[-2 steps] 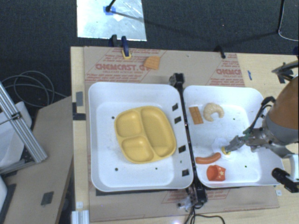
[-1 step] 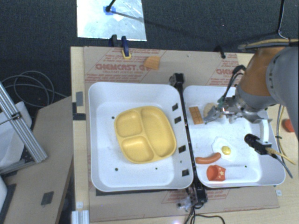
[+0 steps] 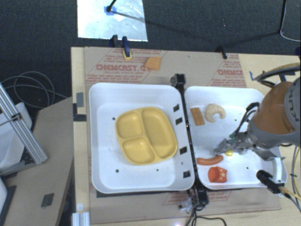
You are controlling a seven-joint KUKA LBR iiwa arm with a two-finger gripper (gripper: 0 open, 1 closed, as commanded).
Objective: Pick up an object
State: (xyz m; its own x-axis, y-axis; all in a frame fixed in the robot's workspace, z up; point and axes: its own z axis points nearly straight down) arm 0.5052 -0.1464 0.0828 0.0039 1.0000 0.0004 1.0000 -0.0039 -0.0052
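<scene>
In the right bin [image 3: 244, 97] lie a pale croissant-shaped piece [image 3: 215, 111], a tan cracker [image 3: 197, 116], a red-orange sausage [image 3: 209, 161], a red pepper-like piece [image 3: 217, 174] and a small yellow piece [image 3: 229, 152]. My gripper [image 3: 225, 148] is low over the right bin, its tip right at the yellow piece and just above the sausage. The arm comes in from the right. Nothing shows clearly between the fingers.
The left bin [image 3: 101, 107] holds a yellow three-compartment plate [image 3: 146, 134]. A black divider [image 3: 184, 126] runs between the bins. An orange cracker [image 3: 153, 63] lies on the cardboard behind them. Cables hang at the right edge.
</scene>
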